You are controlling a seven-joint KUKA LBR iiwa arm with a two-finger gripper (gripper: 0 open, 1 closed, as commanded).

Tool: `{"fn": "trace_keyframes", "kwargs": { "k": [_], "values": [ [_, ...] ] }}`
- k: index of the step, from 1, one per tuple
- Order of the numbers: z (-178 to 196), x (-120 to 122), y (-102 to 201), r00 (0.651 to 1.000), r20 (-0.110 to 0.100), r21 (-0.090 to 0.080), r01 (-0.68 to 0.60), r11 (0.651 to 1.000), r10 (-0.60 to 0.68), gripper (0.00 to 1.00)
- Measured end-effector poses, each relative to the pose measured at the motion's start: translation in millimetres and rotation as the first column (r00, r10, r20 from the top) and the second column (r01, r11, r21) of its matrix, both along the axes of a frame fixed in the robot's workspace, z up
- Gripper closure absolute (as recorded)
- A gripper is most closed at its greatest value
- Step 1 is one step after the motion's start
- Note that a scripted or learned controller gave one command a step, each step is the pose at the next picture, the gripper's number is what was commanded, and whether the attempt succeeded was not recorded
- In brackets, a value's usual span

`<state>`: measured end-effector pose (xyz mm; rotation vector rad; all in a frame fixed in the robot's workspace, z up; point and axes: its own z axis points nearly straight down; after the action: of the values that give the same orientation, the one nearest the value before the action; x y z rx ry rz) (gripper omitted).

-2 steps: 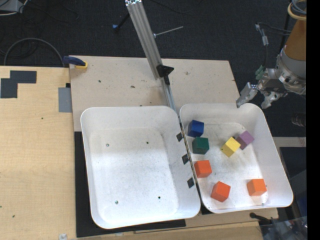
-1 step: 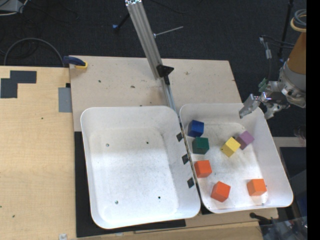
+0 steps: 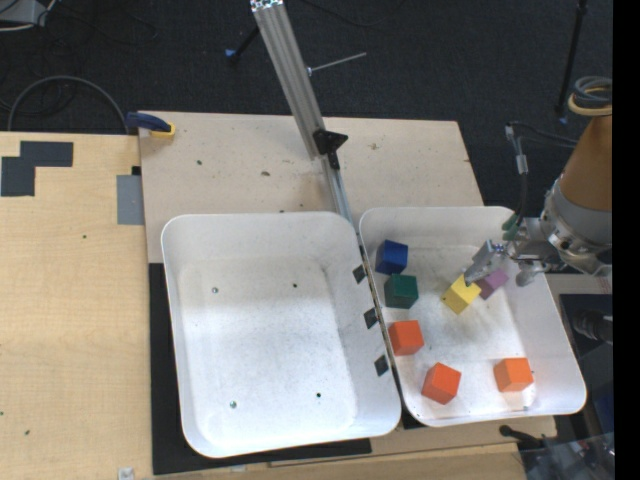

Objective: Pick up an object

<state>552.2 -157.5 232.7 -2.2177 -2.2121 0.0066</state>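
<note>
Bench (image 3: 300, 158): pale wood, speckled.
Floor (image 3: 150, 38): dark carpet behind bench.
Cable (image 3: 60, 93): on floor, left of bench.
Rail (image 3: 290, 68): aluminium, slanting over bench.

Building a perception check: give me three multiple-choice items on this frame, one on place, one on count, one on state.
1. Where is the blue cube?
A. left bin
B. right bin, far-left corner
C. on the bench

2. How many orange cubes lie in the right bin?
A. one
B. two
C. three

3. How does the gripper stand?
A. low over the right bin beside the yellow cube
B. over the left bin
C. above the bench

Key: 1 B, it sits by the divider above the green cube. 2 C, three lie along the near side. 3 A, it is by the yellow and purple cube.
</note>
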Motion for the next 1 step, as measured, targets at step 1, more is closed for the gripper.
{"fn": "trace_keyframes", "kwargs": {
  "k": [1],
  "values": [
    [1.5,2.5,-1.5,1.000,0.007,-0.003,0.003,1.000,-0.003,0.00]
  ]
}}
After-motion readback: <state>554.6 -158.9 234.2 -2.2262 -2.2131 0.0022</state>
